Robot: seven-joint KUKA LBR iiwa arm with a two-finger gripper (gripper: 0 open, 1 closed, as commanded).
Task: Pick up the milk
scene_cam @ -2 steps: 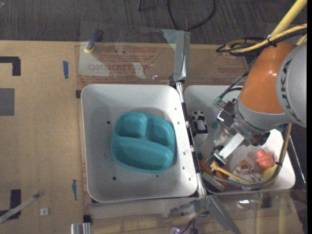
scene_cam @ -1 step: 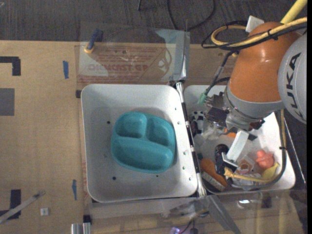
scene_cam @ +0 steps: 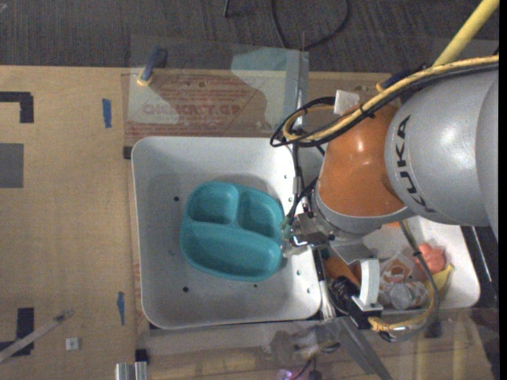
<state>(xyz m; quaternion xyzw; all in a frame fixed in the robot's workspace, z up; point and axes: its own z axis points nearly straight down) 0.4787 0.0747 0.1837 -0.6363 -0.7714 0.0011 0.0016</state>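
Two white bins sit side by side on the tan table (scene_cam: 63, 212). My arm (scene_cam: 447, 145) reaches in from the right and hangs over the seam between them. The orange band (scene_cam: 356, 172) above the wrist covers the right bin's left half.

Tool (scene_cam: 301, 233): low at the left bin's right edge, about midway along it, right by the teal tray's right rim. Touching the tray or just beside it, can't tell. Released or clenched, can't tell either; my wrist hides most of it.

Left bin (scene_cam: 154, 212): holds a teal tray (scene_cam: 230, 228) with three compartments, lying flat, set a bit askew, closer to the bin's right edge than its left.

Right bin (scene_cam: 469, 287): mostly under my arm. Clutter shows toward its near right corner: a pink-orange lump (scene_cam: 432, 253), something yellow (scene_cam: 445, 275) just beside it, and round pale pieces (scene_cam: 398, 277) near those.

Milk: can't pick it out. What shows of the right bin's clutter is too small and blurred to name.

Table extras: a blue tape strip (scene_cam: 107, 113) near the left bin's far left corner, black marks (scene_cam: 17, 108) at the table's left edge, and a clear sheet (scene_cam: 198, 101) lying along the left bin's far edge. A black cable loop (scene_cam: 274, 8) lies on the carpet past the table's far edge.
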